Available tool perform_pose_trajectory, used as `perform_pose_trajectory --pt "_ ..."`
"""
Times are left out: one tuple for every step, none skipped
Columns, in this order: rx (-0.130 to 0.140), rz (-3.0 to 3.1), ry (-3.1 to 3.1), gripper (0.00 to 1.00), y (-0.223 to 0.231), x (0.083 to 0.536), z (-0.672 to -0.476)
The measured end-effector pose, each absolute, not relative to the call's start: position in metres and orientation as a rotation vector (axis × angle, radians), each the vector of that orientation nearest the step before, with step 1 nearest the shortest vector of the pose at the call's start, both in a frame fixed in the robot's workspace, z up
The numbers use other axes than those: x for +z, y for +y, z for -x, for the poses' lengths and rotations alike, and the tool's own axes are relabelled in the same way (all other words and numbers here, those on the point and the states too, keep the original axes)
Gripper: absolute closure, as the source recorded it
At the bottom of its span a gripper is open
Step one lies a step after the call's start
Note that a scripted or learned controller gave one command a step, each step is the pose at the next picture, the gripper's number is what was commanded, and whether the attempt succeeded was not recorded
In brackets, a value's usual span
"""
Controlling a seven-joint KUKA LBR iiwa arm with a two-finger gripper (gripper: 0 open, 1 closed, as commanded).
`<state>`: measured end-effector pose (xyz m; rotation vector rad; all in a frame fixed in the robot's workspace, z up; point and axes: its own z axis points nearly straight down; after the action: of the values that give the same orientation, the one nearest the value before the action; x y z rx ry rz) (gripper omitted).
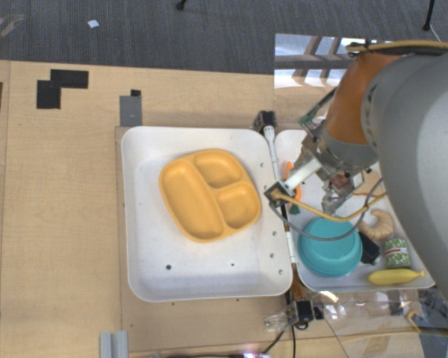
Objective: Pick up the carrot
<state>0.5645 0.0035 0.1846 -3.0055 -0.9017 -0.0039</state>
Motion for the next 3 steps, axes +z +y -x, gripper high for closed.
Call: perform_pose_trajectory --pt "0.001 2.756 -1.506 0.00 -0.051 0.184 -0.556" --pt "-0.015 2.803 -1.429 0.00 -0.104 0.088 -0.596" --pt "-0.020 2.800 -1.436 1.00 -0.101 0.099 -0.597"
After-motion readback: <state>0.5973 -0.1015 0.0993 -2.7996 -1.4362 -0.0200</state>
